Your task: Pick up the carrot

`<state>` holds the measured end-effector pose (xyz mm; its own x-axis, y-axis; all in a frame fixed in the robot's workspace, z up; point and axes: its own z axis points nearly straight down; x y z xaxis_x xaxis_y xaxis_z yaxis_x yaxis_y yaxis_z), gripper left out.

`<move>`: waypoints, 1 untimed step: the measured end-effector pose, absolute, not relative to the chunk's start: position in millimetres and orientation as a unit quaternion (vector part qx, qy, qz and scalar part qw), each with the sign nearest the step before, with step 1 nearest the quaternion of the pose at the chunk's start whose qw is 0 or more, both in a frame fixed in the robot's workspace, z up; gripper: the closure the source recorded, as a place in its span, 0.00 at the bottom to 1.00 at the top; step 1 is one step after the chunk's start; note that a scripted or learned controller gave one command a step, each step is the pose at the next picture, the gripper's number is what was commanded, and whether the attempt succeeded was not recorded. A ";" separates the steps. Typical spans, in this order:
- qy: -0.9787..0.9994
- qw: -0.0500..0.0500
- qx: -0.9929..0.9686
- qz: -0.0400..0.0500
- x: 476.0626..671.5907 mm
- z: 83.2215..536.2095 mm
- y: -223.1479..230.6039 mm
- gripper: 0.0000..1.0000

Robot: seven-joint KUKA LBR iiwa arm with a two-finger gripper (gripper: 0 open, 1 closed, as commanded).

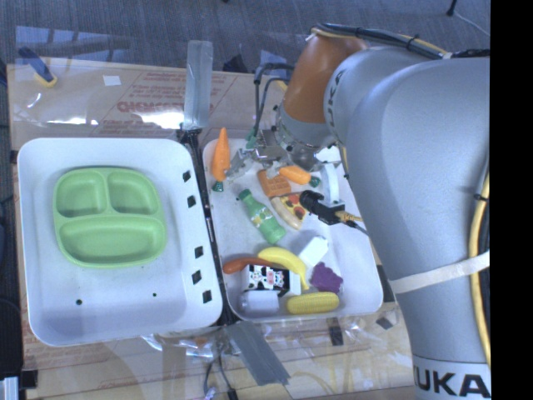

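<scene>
The carrot [220, 154] is orange with a green stem end and lies along the far-left wall of the right bin [366, 283], stem towards me. My gripper [248, 158] hangs low over the bin's far end, just right of the carrot and very close to it. The carrot rests on the bin floor and I see nothing lifted. A smaller orange piece [294, 174] lies right of the gripper, under the wrist.
The right bin is crowded: a green bottle [259, 211], pizza slice [288, 210], banana [283, 262], corn cob [312, 303], purple grapes [326, 278] and a red sausage [236, 265]. The left bin [42, 307] holds a green divided plate [110, 217]. My arm covers the bin's right side.
</scene>
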<state>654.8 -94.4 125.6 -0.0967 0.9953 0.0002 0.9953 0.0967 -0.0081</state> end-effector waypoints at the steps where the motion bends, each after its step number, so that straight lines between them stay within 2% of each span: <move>1: -0.680 -0.003 -0.733 -0.003 660.9 100.3 -113.7 0.00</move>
